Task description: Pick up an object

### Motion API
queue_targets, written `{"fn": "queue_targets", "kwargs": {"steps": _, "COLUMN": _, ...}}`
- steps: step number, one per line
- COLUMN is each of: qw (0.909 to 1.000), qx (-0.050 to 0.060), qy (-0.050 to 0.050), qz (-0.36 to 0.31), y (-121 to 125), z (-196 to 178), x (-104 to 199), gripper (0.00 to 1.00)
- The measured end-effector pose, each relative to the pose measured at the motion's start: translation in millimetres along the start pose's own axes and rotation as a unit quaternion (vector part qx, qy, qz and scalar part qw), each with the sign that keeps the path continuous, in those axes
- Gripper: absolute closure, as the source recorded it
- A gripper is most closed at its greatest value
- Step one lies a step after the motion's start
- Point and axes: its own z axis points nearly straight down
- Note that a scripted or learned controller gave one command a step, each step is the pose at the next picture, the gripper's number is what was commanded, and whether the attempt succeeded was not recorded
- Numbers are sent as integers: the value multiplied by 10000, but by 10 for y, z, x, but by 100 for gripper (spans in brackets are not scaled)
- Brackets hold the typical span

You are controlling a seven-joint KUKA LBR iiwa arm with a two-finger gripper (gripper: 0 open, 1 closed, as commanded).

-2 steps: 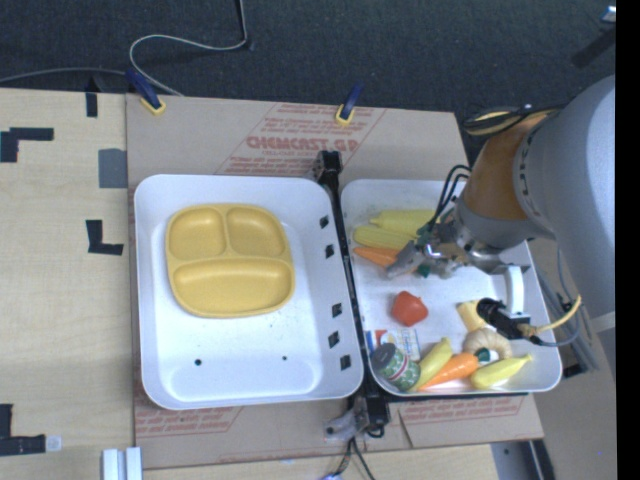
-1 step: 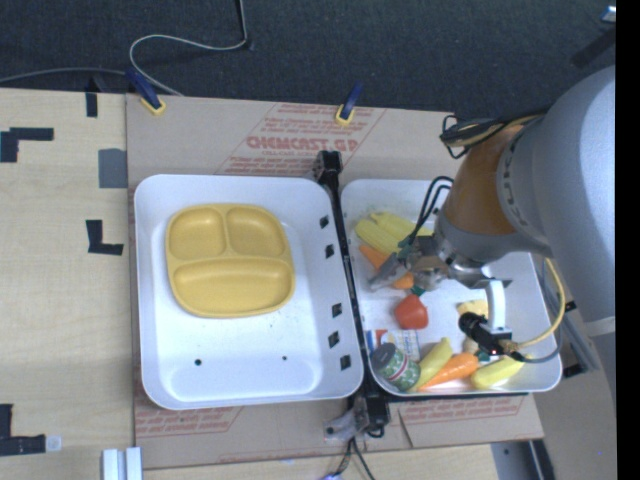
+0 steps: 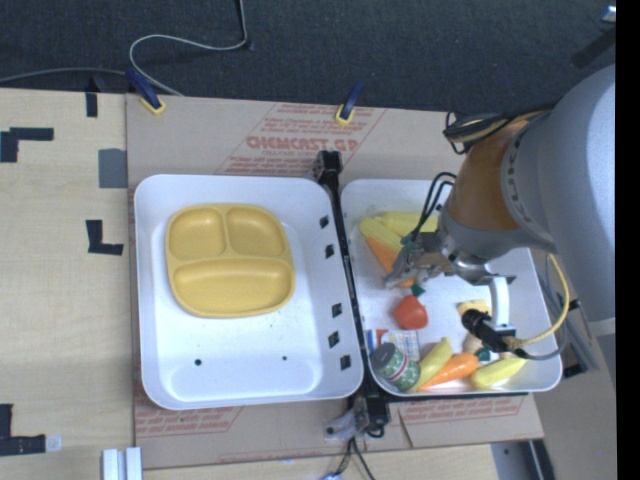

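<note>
My gripper (image 3: pixel 408 271) reaches down into the right bin (image 3: pixel 535 278), with the grey arm and its orange band above it at the right. Its fingertips sit just over an orange carrot-like piece (image 3: pixel 381 254) and beside a yellow banana-like piece (image 3: pixel 390 227). A red tomato (image 3: pixel 410 313) lies just below the gripper. Along the bin's near edge lie a green-labelled can (image 3: pixel 396 362), a yellow piece (image 3: pixel 434 359), an orange carrot (image 3: pixel 457 369) and a yellow lemon-like piece (image 3: pixel 497 371). Nothing is visibly held between the fingers.
The left bin (image 3: pixel 180 368) holds a yellow divided plate (image 3: pixel 230 260). A black divider with clips (image 3: pixel 338 268) runs between the two bins. Black cables (image 3: pixel 490 330) hang from the wrist over the right bin's near right corner.
</note>
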Motion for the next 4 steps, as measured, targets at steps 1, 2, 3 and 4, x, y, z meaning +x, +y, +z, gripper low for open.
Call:
{"fn": "queue_targets", "kwargs": {"steps": 1, "qw": 10000, "qx": 7, "qy": 11, "qz": 1, "y": -290, "z": -893, "x": 534, "gripper": 100}}
{"fn": "queue_targets", "kwargs": {"steps": 2, "qw": 10000, "qx": 13, "qy": 14, "qz": -1, "y": -797, "z": -1385, "x": 1114, "gripper": 100}}
{"fn": "queue_targets", "kwargs": {"steps": 3, "qw": 10000, "qx": 4, "qy": 5, "qz": 7, "y": -793, "z": -1695, "x": 915, "gripper": 100}}
{"fn": "queue_targets", "kwargs": {"steps": 4, "qw": 10000, "qx": 13, "qy": 5, "qz": 2, "y": -796, "z": -1657, "x": 1152, "gripper": 100}}
